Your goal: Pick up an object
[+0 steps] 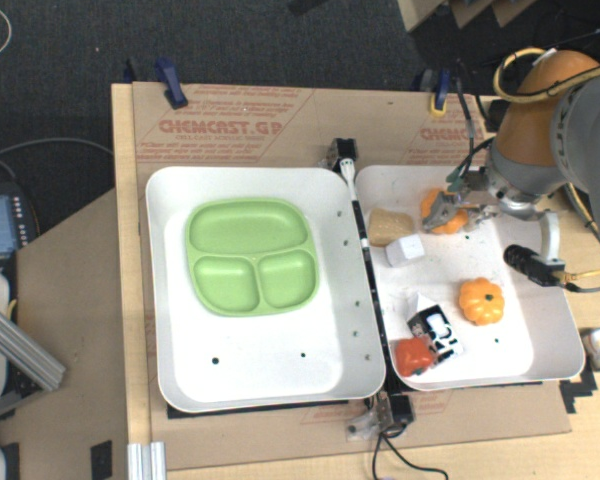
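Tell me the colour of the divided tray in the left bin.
Light green; the divided tray shows plainly in the camera view.

Grey rounded arm, orange band, yellow cable looped above.

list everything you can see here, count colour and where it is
bins: 2, white, side by side on the board
divided plate: 1, light green, three compartments, in the left bin
pumpkin: 1, orange, right bin, near its right side
tan block: 1, beige, right bin, far left corner
white cube: 1, white, just in front of the tan block
black and white item: 1, right bin, near front
red item: 1, red, right bin, front edge
orange item: 1, far part of right bin, under the gripper
clamps: 2, blue, far edge of the board
gripper: 1, on the grey arm with orange band, over the orange item
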Available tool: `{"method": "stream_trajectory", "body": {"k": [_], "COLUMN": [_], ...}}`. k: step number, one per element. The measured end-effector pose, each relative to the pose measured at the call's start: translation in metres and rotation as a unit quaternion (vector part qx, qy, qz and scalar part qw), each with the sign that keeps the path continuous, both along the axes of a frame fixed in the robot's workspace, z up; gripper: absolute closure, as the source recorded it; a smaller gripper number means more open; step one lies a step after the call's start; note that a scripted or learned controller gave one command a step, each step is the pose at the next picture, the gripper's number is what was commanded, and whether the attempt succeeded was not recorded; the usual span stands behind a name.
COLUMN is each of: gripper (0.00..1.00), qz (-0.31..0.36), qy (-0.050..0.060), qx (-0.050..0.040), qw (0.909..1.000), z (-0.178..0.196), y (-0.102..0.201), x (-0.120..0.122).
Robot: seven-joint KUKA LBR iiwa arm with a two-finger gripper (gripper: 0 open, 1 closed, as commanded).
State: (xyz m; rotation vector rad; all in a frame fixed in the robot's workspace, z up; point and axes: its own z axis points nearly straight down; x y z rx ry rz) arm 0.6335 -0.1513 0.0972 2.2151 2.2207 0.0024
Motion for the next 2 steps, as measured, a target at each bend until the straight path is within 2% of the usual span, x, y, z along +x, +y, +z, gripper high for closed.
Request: {"method": "stream_trajectory", "body": {"k": [1, 2], "gripper": [1.00, 1.00], "qz": [0.003, 0.003], "qy": [-0.005, 0.004], "qx": [0.0015, 0.0034], "qw": [1.0000, 1.0000], "z": [0.095, 0.087], "y": [0.068, 0.150], "x": [0.037, 0.012]}}
